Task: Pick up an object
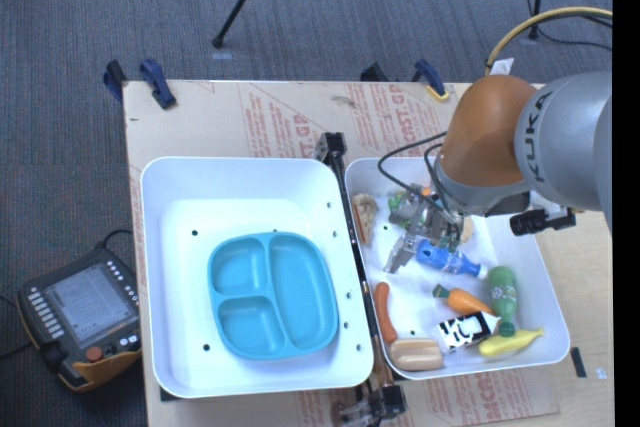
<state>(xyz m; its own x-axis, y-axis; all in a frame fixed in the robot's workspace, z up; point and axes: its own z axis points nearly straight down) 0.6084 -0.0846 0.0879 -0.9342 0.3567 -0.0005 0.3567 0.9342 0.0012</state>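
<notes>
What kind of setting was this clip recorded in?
Most likely a robotics lab: a KUKA arm works over two white bins on a board clamped to a bench, a teach pendant sits alongside, and a stand's legs rest on grey carpet.

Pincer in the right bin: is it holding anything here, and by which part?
Cannot be told. The pincer hangs low over the right bin, just beside the blue bottle, but nothing is visibly between its tips.
</notes>
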